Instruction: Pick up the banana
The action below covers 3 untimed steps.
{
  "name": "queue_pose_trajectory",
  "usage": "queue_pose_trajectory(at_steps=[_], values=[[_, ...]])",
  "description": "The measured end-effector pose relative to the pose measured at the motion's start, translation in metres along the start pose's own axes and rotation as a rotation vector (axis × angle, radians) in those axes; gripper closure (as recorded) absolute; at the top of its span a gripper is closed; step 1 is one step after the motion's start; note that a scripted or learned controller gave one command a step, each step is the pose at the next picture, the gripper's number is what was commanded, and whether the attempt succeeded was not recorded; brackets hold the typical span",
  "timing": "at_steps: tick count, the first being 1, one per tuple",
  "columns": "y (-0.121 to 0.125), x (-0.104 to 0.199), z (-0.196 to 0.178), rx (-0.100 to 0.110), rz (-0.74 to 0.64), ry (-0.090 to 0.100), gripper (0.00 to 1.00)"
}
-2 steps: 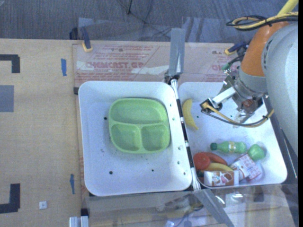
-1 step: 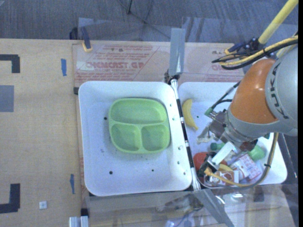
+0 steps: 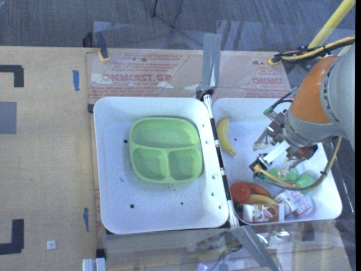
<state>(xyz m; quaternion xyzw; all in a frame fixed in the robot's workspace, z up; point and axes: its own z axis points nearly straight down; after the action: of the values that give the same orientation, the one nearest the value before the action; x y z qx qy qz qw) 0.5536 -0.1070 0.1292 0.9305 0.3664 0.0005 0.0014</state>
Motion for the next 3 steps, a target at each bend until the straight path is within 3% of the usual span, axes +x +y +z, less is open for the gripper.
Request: queue_pose_trajectory(at_steps=[1, 2, 3], values=[[-0.076, 0.092, -0.052, 0.007, 0.421, -0.01, 0.0], [-0.007, 0.092, -0.068, 0.007, 0.229, -0.007, 0.0], [-0.024, 0.098, -0.051, 0.012, -0.069, -0.007, 0.0]])
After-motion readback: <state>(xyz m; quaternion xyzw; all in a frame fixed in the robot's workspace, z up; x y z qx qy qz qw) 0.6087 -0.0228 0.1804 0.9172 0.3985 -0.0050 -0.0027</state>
